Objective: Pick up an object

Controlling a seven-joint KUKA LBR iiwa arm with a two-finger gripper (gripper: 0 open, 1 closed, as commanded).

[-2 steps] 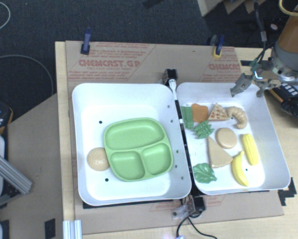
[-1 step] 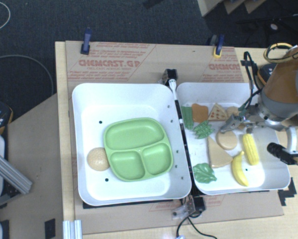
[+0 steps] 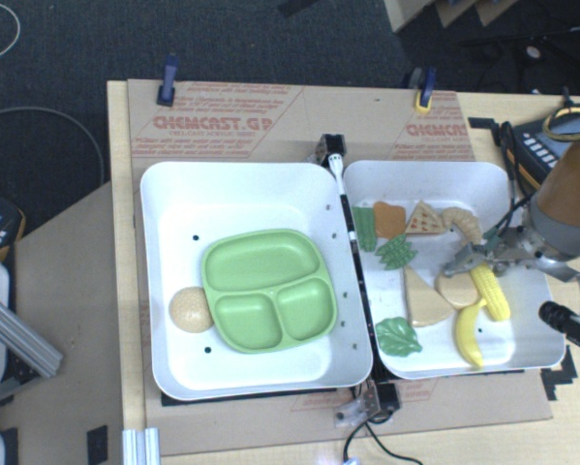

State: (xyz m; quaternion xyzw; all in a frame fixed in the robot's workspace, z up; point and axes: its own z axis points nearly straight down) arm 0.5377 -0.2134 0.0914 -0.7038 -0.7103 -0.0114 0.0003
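My gripper (image 3: 467, 261) reaches in from the right, low over the middle of the right bin (image 3: 483, 174). Its tip is right above a round tan biscuit (image 3: 456, 290) and beside a yellow corn cob (image 3: 491, 293). A yellow banana (image 3: 468, 336) lies just in front of them, and a pale cheese wedge (image 3: 424, 299) lies to the left. Behind the tip sit a tan bread piece (image 3: 463, 223) and a triangular pizza slice (image 3: 424, 219). Nothing can be seen held in the gripper.
The right bin also holds an orange piece (image 3: 389, 219), a green strip (image 3: 364, 229) and two green leaves (image 3: 397, 253) (image 3: 398, 336). In the left bin (image 3: 173, 192) rest a green divided tray (image 3: 267, 289) and a round beige disc (image 3: 189, 310).
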